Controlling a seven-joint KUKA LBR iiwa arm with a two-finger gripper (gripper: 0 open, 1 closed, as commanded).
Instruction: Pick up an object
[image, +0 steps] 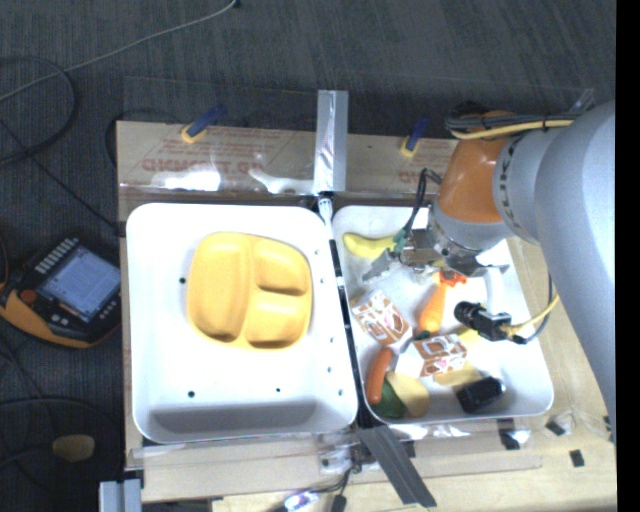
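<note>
- Handheld controller (62, 291), orange-edged, dark screen, on carpet left of bench.
- Left bin (150, 400): glossy white, holds smooth yellow divided plate (248, 288).
- Right bin (535, 385): banana (365, 243), two printed cartons (383, 319), carrots (434, 303), black block (480, 393).
- Gripper (425, 252) over right bin's top, by banana; grip state: cannot tell.
- Grey arm (575, 185), orange band, enters from right.

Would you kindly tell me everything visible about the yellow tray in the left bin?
The yellow tray is a glossy, plastic-looking dish with rounded corners, moulded into three compartments: one long section on the view's left and two smaller ones on the right. It lies flat, face up, slightly turned, near the middle of the left bin, touching nothing else.
</note>
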